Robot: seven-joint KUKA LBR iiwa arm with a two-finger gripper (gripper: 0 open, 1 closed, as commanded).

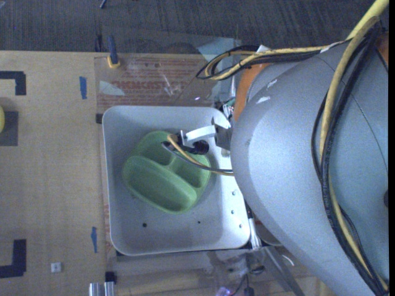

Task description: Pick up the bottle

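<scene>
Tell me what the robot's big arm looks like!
The arm is fat, rounded and smooth grey, with a bit of orange band near the wrist. Yellow and black cables run along it. Down at the end, a white piece sits with a black part and thin yellow wires.

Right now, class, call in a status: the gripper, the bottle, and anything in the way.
Arm over the white bin; gripper state unreadable. No bottle identifiable. Green divided tray in the bin, beneath the wrist.
</scene>
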